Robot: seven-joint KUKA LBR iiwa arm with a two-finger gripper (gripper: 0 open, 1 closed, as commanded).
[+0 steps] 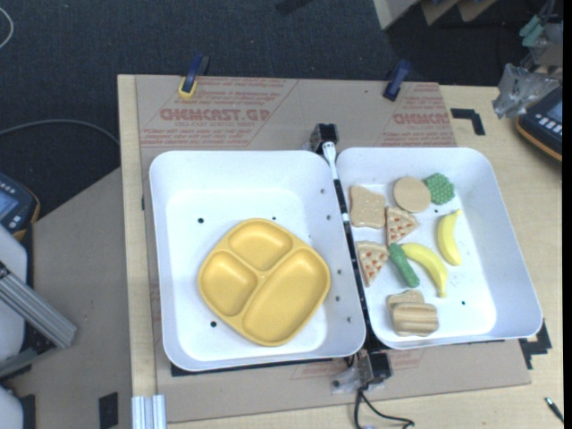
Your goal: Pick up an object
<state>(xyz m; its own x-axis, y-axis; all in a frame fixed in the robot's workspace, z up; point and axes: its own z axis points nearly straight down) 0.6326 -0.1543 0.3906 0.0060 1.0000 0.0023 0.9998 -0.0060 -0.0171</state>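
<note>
2 white bins (170, 204) hold a yellow plate (264, 280) and toy food (407, 239).

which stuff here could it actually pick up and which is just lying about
For the job, all in the right bin:
two bananas
two pizza slices
toast slice
round cookie
broccoli
green vegetable
tan bread piece

Just lying about:
yellow divided plate in the left bin
two clamps on the board's far edge
</note>
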